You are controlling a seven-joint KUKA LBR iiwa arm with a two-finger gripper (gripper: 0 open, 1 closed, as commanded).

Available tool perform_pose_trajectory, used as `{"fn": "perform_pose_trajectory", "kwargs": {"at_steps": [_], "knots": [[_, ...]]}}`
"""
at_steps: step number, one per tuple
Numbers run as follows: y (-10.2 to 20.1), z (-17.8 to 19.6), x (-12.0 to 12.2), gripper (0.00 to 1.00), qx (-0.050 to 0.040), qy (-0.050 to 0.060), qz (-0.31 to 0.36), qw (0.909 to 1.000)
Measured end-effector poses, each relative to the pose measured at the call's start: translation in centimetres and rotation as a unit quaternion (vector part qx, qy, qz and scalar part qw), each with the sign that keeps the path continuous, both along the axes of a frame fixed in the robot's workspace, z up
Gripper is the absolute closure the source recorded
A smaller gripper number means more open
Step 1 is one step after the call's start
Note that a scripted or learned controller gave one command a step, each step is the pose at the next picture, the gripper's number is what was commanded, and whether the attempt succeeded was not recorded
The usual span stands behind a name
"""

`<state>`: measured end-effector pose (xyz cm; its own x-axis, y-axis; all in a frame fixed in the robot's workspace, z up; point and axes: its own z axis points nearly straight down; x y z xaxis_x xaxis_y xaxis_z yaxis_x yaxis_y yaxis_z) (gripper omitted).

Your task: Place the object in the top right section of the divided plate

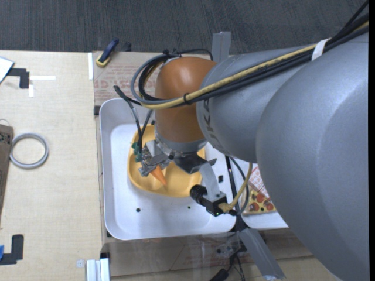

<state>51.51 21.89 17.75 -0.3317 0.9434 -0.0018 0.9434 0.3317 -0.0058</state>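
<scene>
One tape ring [28, 150] lies on the tan bench [53, 215] (dark carpet [117, 10] beyond); pincer [153, 167] state unclear.

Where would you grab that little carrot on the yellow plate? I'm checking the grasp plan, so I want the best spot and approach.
Grip the carrot across its thicker orange body, not the pointed tip. It lies flat on the yellow plate with the tip toward the lower right, so coming straight down from above and closing across its width looks best. The gripper is right there; its fingers are hard to read.
</scene>
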Motion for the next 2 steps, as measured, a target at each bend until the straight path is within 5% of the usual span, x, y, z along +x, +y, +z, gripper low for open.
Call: {"fn": "perform_pose_trajectory", "kwargs": {"at_steps": [1,2], "knots": [[-0.2,0.8,0.0,1.00,-0.0011,0.001,-0.003,1.0000],[-0.2,-0.4,5.1,1.00,0.0008,-0.002,0.074,0.9973]]}}
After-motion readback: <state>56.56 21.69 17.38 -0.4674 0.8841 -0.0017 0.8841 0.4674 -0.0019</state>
